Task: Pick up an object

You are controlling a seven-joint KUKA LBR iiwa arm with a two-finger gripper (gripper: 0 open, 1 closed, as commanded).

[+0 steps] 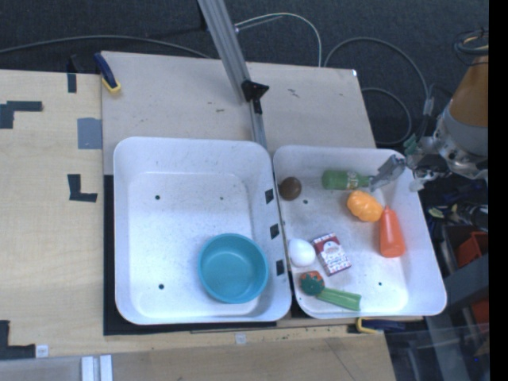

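A pale wooden bench [48, 236] carries a lighter board [198, 94], on which two shallow white bins sit side by side, touching at their inner rims: the left bin [135, 165] and the right bin [421, 284]. Grey tape patches [89, 132] and dark tape marks [78, 189] lie on the bench left of the bins. A blue-and-yellow item, possibly a clamp [106, 72], sits at the board's far left corner.

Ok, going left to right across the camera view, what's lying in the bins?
Blue bowl → brown ball → white egg → small red-and-white carton → orange fruit → orange-red bottle → gripper at the right bin's far edge.
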